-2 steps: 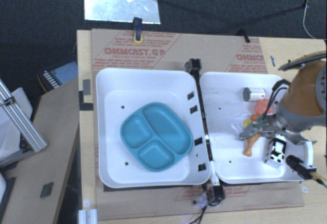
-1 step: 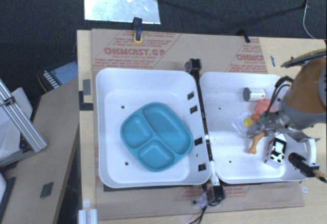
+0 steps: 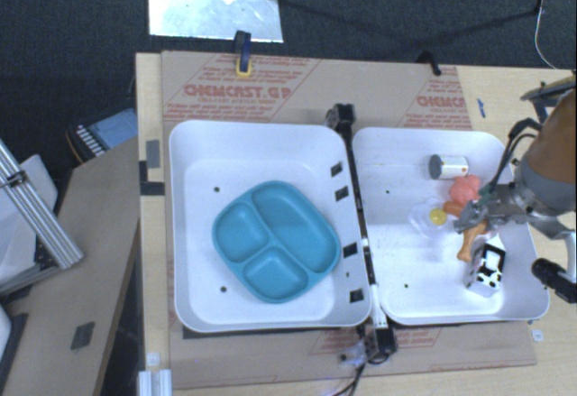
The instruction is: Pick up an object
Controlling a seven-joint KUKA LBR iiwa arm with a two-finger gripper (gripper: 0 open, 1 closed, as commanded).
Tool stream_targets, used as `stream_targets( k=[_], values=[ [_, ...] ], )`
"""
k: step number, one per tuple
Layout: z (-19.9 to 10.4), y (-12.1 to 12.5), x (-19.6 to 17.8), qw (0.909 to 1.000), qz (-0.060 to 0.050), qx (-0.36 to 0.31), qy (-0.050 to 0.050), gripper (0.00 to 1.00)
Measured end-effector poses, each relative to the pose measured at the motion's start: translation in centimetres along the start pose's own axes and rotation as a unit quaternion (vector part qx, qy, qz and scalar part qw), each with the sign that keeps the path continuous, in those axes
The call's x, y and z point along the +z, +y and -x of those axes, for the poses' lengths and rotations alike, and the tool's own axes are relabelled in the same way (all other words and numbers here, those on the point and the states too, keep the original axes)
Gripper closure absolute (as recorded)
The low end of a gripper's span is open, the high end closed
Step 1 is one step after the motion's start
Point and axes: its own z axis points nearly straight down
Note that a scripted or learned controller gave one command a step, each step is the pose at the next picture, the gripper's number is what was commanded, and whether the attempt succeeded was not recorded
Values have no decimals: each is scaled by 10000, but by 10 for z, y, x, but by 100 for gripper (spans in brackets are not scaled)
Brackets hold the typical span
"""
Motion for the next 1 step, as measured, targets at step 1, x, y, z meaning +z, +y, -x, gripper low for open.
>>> stream_targets(
  k=[1],
  values=[
    [-3, 1, -44, 10000, 1, -28, 2, 100]
  ],
)
